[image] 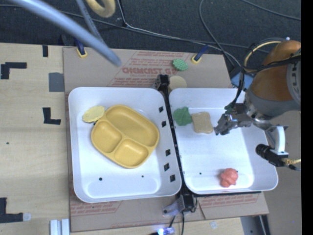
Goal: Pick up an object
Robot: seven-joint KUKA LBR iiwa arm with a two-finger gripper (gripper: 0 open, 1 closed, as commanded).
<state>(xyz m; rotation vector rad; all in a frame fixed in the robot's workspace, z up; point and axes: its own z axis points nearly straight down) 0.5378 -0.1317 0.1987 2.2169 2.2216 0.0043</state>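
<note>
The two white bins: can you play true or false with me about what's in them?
1. The yellow tray lies in the left bin. True.
2. The pink object sits in the left bin. False: it lies in the right bin, near its front edge.
3. The green object lies next to the tan object. True.
4. The gripper is over the yellow tray. False: it is in the right bin, just right of the tan object.
5. The tray has one compartment. False: it has three.

Yellow divided tray [125, 136] smooth plastic, slight sheen. White bins [210, 153] glossy plastic. Board [142, 67] beneath matt brown cardboard. Tan block [202, 122] dull, spongy-looking. Arm shell [274, 80] glossy orange.
</note>
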